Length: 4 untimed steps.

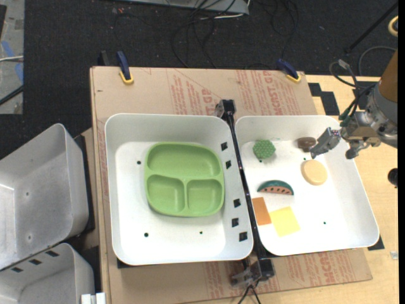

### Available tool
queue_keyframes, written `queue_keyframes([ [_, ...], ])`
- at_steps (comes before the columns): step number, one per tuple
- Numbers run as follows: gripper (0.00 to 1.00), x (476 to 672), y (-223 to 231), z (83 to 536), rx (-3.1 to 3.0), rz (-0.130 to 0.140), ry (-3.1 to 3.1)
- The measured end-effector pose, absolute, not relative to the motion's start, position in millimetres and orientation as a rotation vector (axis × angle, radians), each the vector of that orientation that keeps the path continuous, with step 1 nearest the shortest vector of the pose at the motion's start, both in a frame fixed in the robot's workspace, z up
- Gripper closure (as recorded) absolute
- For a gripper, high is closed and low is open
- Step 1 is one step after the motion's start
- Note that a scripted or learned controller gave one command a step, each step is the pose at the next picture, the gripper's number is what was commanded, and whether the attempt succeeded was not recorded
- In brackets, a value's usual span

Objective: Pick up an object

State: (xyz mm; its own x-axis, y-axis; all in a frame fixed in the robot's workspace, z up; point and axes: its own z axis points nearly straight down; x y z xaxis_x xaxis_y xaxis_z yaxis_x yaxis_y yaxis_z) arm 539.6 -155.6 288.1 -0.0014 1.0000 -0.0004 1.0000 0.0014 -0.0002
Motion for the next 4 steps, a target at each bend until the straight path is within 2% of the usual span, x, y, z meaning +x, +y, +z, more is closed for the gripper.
queue_keyframes([
  [2, 0.00, 547.2, -147.3, 165.3, 2.228, -0.006, 2.223],
  [3, 0.00, 549.6, -147.8, 121.9, 2.226, -0.004, 2.223],
  [4, 1.00, 551.0, -148.0, 134.5, 2.223, 0.001, 2.218],
])
